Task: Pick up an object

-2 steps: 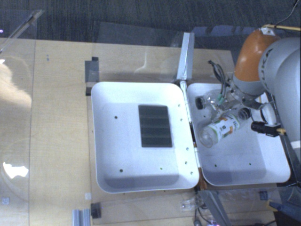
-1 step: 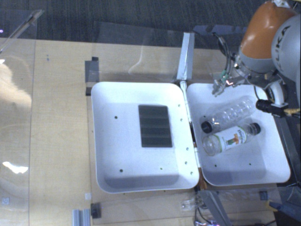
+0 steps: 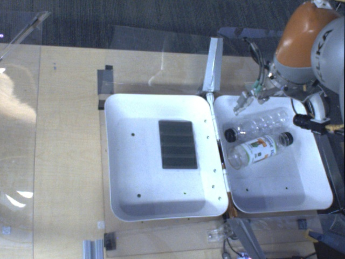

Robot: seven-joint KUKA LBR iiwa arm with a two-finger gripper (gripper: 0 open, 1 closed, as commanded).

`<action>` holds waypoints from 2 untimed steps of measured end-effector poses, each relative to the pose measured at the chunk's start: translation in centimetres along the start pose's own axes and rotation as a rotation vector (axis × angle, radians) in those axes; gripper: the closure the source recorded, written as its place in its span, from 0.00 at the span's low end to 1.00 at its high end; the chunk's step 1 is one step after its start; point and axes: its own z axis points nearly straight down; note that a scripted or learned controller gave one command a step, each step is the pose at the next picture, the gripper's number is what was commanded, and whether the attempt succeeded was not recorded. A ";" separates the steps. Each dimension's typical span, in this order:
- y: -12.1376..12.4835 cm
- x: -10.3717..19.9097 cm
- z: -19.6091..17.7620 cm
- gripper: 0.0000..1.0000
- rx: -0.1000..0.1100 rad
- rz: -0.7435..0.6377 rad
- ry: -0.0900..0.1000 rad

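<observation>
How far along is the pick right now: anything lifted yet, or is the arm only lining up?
Nothing looks lifted yet. Two clear plastic bottles lie in the right bin: a labelled bottle and a plain bottle behind it. The gripper sits near the bin's back edge, nothing visible between its fingers. Left to do: descend, close on a bottle, lift. The left bin holds a dark ridged slab.

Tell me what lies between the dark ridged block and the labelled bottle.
In the camera view: bare white floor of the left bin, then both bins' adjoining rims, between block and bottle.
</observation>
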 end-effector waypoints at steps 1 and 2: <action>-5.1 -3.8 10.6 0.00 -0.001 0.047 -0.001; -7.6 -1.9 10.5 0.00 -0.002 0.039 -0.001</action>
